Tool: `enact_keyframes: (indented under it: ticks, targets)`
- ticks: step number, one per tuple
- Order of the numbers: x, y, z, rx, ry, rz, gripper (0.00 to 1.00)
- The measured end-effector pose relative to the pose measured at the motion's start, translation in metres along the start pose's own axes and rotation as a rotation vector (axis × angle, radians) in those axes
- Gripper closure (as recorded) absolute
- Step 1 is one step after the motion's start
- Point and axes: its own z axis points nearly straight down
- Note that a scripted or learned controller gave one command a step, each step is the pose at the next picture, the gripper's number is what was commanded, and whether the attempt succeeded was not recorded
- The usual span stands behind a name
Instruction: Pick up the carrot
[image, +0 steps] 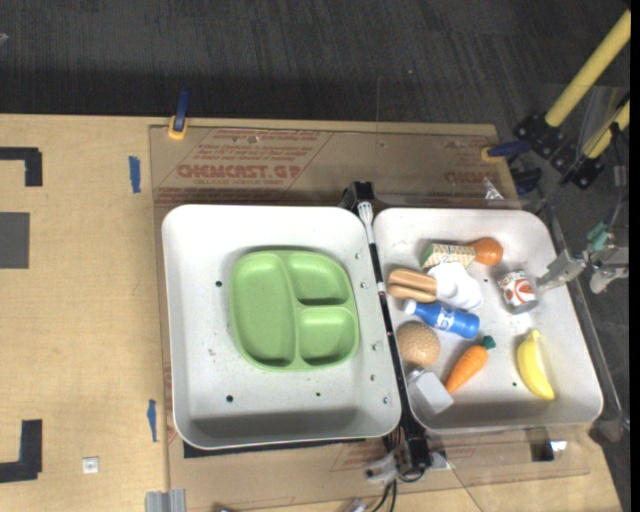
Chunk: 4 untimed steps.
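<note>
The carrot (467, 366) is orange with a green top and lies at a slant in the front middle of the right bin (570, 400), green end pointing up and right. My gripper (566, 270) reaches in over the right bin's right rim, above and to the right of the carrot and well apart from it. Its tip is close to a small red and white object (517, 292).
Around the carrot lie a banana (535, 367), a blue bottle (447, 320), a tan oval (420, 345), a grey block (430, 391), a hot dog (412, 285) and an orange ball (487, 250). The left bin (200, 400) holds a green divided plate (262, 345).
</note>
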Motion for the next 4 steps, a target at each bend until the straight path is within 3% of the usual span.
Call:
enact_keyframes:
  ticks: [1,2,3,4]
  targets:
    - [0.031,-0.034,0.12,0.009,0.005,-0.03,0.0]
    - [0.115,-0.043,0.158,-0.019,-0.004,-0.04,0.0]
    - [0.111,-0.041,0.147,-0.03,-0.014,-0.033,1.0]
    - [0.111,-0.041,0.147,-0.029,-0.014,-0.033,0.0]
